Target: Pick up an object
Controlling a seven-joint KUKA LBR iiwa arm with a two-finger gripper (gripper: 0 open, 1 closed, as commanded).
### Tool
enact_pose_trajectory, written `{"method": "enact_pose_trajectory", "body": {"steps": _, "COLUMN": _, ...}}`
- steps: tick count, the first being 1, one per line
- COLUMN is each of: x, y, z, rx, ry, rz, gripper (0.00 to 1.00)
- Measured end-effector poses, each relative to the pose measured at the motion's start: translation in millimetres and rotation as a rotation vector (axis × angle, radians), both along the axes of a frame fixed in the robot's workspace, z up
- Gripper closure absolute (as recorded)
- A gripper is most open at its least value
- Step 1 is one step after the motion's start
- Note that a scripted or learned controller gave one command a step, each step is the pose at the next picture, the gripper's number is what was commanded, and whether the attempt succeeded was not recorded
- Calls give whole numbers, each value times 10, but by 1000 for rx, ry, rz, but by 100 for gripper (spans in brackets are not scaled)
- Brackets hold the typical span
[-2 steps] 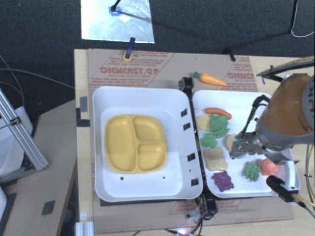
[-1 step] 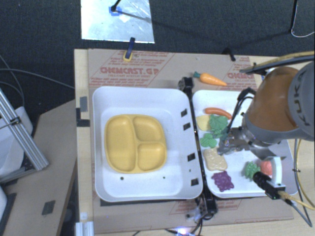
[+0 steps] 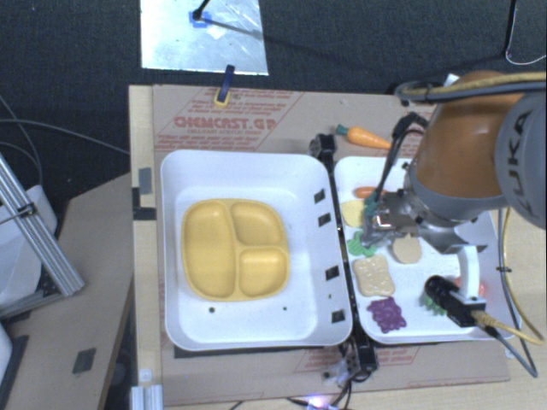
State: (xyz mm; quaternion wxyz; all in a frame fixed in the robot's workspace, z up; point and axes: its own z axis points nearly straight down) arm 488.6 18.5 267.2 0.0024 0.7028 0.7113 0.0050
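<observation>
On the cardboard (image 3: 256, 114) under the bins, red print reading "CHEMCAST GP" is seen, and grey letters "UKA" are seen on the arm (image 3: 479, 143). Toy foods are scattered in the right bin (image 3: 410, 331): a tan bread slice (image 3: 373, 274), purple grapes (image 3: 387, 313), a carrot (image 3: 366, 137) by the far rim. A yellow divided plate (image 3: 234, 248) is held in the left bin (image 3: 256, 165). The gripper (image 3: 376, 229) is lowered beside a green piece (image 3: 359, 248); its opening cannot be told.

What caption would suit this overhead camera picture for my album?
Robot arm reaching over the right bin of toy food, beside a yellow divided plate in the left bin.
</observation>
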Motion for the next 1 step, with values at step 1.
{"method": "enact_pose_trajectory", "body": {"steps": 1, "x": -12, "y": 134, "z": 336, "rx": -3, "ry": 5, "rz": -5, "gripper": 100}}
